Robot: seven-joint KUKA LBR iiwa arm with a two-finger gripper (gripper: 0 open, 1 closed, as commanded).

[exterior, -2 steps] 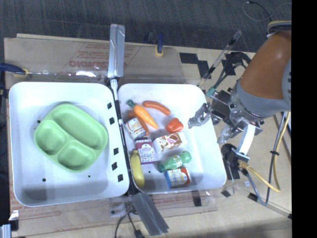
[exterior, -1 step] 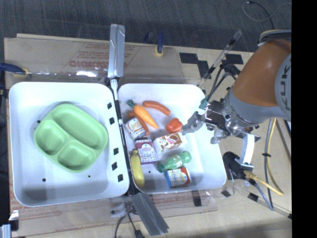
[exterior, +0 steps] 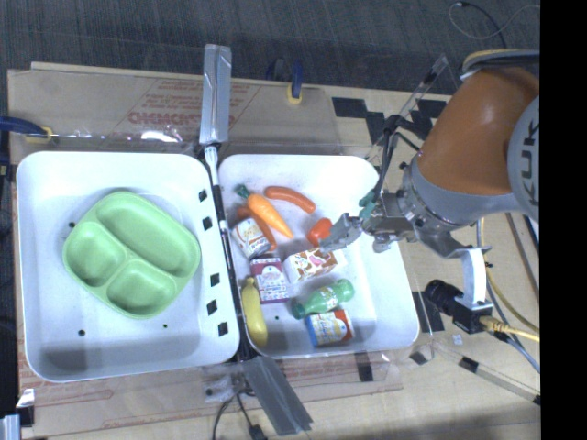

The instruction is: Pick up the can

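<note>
My gripper mid-frame, can't tell its state; can well below it, lower frame, lying sideways, blue-orange label

The gripper hangs among clutter: a red piece touches its left side, a carton sits just below, the can beyond a green bottle. Bare bin floor lies above.

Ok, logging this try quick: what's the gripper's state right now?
Gripper: over the right bin, above the small carton; open or shut cannot be told.
</note>
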